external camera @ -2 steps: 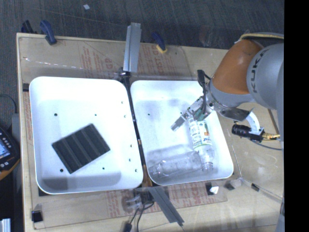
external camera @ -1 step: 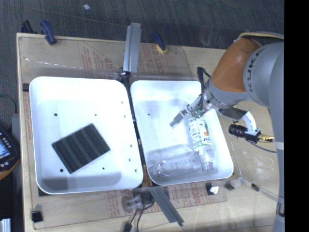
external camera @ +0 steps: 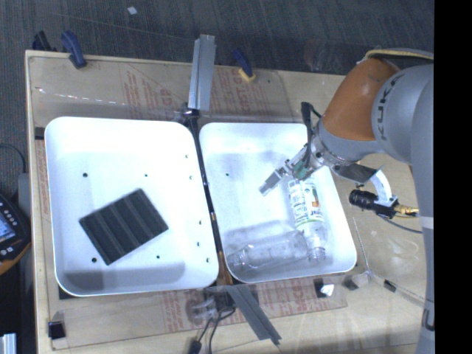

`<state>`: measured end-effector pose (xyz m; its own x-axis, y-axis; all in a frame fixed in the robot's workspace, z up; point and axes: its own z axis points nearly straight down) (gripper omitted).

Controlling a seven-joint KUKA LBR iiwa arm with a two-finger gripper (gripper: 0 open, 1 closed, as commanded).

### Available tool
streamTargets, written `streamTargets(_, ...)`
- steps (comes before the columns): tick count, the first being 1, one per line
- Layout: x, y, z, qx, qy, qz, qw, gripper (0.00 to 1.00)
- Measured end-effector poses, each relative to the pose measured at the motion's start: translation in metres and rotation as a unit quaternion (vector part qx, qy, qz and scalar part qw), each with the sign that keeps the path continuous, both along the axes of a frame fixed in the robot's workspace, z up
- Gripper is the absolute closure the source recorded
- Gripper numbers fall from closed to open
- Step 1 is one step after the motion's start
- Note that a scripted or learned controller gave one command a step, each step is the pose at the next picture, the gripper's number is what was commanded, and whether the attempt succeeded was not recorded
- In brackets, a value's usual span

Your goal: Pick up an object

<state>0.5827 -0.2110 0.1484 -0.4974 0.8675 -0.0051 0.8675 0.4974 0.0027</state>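
On wooden bench [external camera: 110, 87], two white bins [external camera: 66, 135].

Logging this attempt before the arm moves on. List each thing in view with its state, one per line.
hand: in the right bin, above the labelled bottle's top
labelled bottle: lying flat, right bin
clear bottle: lying on its side along the right bin's near wall
ribbed black panel: lying flat, left bin

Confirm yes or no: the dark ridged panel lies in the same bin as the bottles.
No: the dark ridged panel lies in the left bin, while both bottles lie in the right bin.
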Motion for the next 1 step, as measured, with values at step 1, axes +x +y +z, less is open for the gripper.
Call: streamTargets(1,0.0180,0.0002,0.0517,0.0012,0.002,0.028,0.9996,0.00)
